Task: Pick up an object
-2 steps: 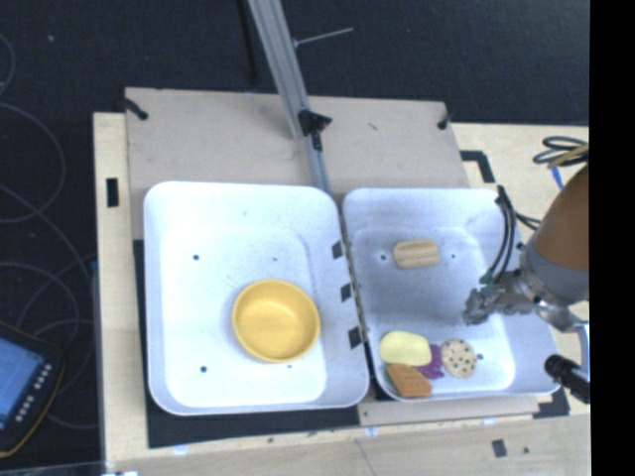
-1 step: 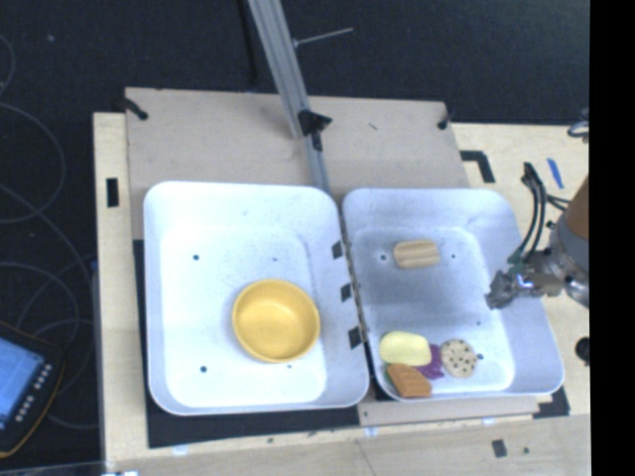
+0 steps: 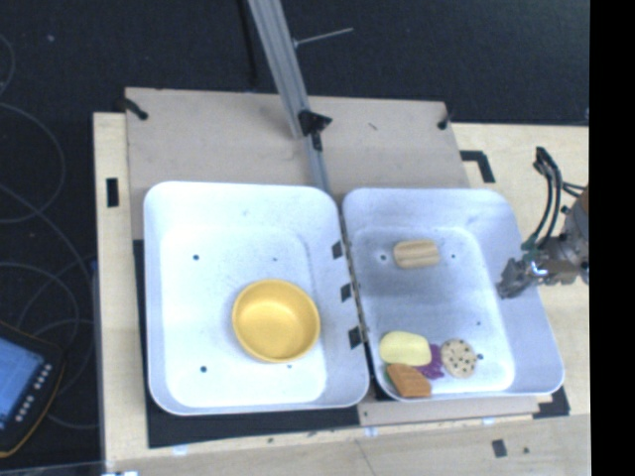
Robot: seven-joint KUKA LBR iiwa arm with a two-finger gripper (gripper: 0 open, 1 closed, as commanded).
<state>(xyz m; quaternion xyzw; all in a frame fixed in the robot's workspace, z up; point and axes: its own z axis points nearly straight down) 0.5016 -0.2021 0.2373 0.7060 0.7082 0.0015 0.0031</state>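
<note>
While the gripper (image 3: 511,278) is hanging over the right rim of the right bin (image 3: 516,228), with nothing visible between its fingers, I cannot tell whether they are open or closed. A tan roll-shaped object (image 3: 416,254) is lying toward the far side of that bin. Nearer, a yellow piece (image 3: 405,347), an orange block (image 3: 409,381), a purple bit (image 3: 434,368) and a speckled cookie (image 3: 457,357) are clustering together. A yellow bowl (image 3: 276,319) is sitting in the left bin (image 3: 189,226).
</note>
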